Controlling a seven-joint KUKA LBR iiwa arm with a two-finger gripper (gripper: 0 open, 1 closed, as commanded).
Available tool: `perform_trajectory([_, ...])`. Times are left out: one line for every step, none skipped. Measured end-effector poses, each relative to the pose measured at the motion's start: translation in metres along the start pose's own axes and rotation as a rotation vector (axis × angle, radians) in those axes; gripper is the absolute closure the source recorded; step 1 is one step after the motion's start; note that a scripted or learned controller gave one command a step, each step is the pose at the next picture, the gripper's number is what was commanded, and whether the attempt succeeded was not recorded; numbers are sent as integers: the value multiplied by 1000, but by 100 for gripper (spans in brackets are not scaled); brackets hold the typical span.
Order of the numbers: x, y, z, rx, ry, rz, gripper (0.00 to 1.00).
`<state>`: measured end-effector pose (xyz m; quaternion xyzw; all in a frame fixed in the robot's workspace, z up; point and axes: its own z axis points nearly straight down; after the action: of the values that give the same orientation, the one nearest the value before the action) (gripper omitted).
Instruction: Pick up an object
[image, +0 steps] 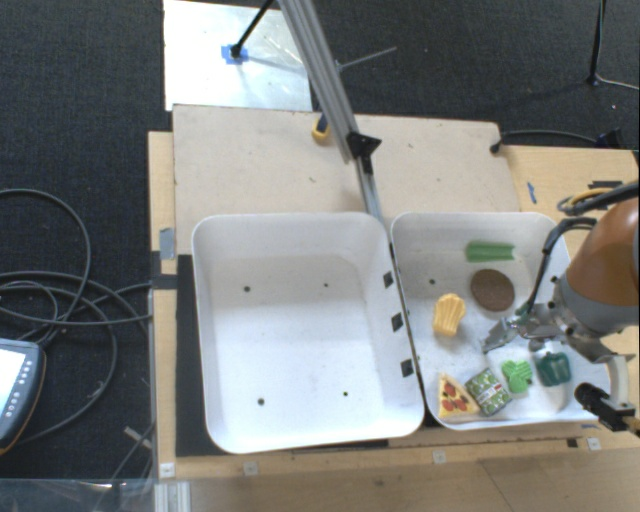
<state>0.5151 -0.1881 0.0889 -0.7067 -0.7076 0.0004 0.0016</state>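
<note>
stage: reaching, nothing lifted yet | end effector (512, 335): hovering low in right bin (420, 240), grip state impossible to tell | candidates: lying on bin floor, green toy (517, 375) just beside, brown disc (492, 289) near | remaining: closing, lifting

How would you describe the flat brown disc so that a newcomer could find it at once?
Start at the right-hand white bin, where the small objects lie. Near its far wall is a green rectangular block; the flat brown round disc lies just in front of it. It is the bin's one round, dark brown piece, unlike the yellow lump beside it.
</note>
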Motion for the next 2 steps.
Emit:
perform_trajectory([-1, 1, -13, -6, -2, 0, 100])
perform_trajectory([1, 9, -75, -10, -4, -4, 100])
